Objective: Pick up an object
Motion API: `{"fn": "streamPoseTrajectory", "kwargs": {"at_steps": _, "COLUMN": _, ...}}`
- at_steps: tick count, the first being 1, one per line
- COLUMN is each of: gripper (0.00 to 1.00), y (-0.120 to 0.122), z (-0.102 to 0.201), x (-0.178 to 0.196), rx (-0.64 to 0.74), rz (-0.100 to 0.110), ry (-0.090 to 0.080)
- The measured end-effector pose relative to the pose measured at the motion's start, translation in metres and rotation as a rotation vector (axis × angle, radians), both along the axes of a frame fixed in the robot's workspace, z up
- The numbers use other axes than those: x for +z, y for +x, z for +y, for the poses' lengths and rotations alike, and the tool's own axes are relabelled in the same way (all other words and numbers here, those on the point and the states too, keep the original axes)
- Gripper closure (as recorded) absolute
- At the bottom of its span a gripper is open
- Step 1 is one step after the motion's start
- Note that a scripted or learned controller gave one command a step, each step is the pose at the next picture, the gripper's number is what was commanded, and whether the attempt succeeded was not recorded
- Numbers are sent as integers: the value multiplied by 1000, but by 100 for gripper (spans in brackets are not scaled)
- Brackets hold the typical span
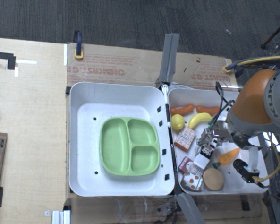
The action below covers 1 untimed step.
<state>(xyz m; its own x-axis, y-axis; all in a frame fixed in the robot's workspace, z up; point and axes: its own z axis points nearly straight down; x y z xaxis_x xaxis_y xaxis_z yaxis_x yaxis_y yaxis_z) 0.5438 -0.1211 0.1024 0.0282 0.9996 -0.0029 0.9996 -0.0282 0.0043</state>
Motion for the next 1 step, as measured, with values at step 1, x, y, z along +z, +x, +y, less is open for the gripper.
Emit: {"fn": "streamPoseTrajectory", "kwargs": {"at_steps": 1, "gripper": 100, "y": -43, "z": 39, "x": 88, "rx": -9, "rz": 7, "ry": 3}}
